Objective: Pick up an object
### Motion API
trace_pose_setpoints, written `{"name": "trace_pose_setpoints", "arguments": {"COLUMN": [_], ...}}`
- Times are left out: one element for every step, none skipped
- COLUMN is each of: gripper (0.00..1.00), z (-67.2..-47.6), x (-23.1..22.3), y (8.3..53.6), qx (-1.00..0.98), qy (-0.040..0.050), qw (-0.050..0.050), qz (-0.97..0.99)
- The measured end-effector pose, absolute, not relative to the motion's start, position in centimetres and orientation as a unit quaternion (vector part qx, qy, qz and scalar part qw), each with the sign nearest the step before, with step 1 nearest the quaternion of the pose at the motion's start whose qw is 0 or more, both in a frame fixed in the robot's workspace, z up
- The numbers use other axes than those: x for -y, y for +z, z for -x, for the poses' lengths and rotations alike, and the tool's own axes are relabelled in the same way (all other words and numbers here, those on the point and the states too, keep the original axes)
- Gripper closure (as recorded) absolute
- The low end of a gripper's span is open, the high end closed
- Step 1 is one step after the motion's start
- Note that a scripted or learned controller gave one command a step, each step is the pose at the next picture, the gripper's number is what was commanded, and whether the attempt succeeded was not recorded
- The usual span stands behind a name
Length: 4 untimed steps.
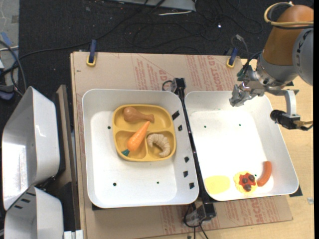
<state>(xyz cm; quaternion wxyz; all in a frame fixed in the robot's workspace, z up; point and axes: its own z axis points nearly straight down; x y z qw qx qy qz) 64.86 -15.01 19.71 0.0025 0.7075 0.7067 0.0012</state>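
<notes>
Two shallow white bins side by side at mid-frame: left bin (99,183), right bin (224,133). One yellow divided plate (118,133) in the upper middle of the left bin, with three compartments. One toy drumstick (137,115) in the top compartment, one toy carrot (138,137) slanted across the lower-left compartment, one pale toy shrimp (160,144) curled in the lower-right compartment. Three loose pieces low in the right bin, along its bottom edge: one flat yellow disc (217,184) at left, one small yellow piece with red and dark toppings (245,180) just beside it, one orange-red sausage (264,173) tilted near the lower-right corner. All three well apart from the arm.

One grey arm with an orange band (286,34) entering from the upper right of the frame. Gripper (238,98) over the upper-right rim of the right bin, pointing down and left, nothing visible between its tips; fingers too small and dark to tell whether wide or narrow.

Beneath both bins, a brown cardboard sheet (149,68) with red printing, held by two yellow-handled clamps (91,54) along its upper edge. Black floor with loose cables (124,29) across the top of the frame. Two further white bins (30,138) tipped at the left edge. Pale wooden bench surface (304,153) at lower right.
</notes>
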Motion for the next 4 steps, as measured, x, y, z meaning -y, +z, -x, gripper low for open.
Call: {"name": "trace_pose_setpoints", "arguments": {"gripper": [1.00, 1.00, 1.00, 1.00], "z": [-65.5, -64.6, -64.0, -64.4], "x": [14.8, 10.1, 4.0, -1.6], "y": [26.0, 25.3, 25.3, 23.7], "qx": [-0.708, -0.710, -0.710, -0.710], "qy": [0.0021, 0.0001, 0.0001, 0.0000], "qw": [0.003, -0.001, -0.001, -0.001], "qz": [-0.706, -0.705, -0.704, -0.704]}}
